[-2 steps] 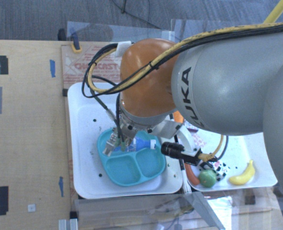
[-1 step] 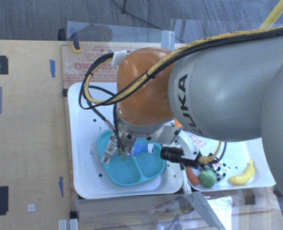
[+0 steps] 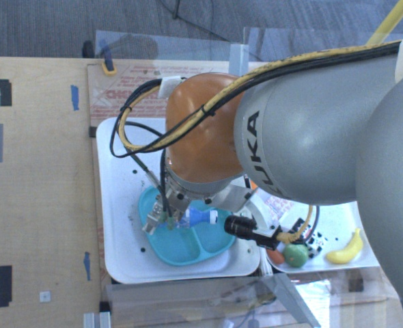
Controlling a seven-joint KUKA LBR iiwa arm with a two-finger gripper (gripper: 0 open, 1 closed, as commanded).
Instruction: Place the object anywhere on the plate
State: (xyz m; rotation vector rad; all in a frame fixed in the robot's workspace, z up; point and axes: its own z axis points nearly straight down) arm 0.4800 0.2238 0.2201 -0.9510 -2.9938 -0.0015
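Claw: the gripper (image 3: 162, 214) hangs low over the left part of the plate; whether its fingers are parted or closed, I cannot tell.
Object: a small blue and white piece (image 3: 203, 217) lies on the plate, just right of the claw.
Plate: the teal divided plate (image 3: 181, 248) sits in the lower half of the left bin (image 3: 116, 203), its lower rim near the bin's front wall.
Open room: bare white floor lies left of and above the plate.
Right bin: 1 yellow banana (image 3: 345, 249), 1 green ball (image 3: 296, 255), small dark specks.
Arm: the arm (image 3: 311, 128) reaches in from the right, its orange band (image 3: 198, 128) above the wrist, cables looping over it.
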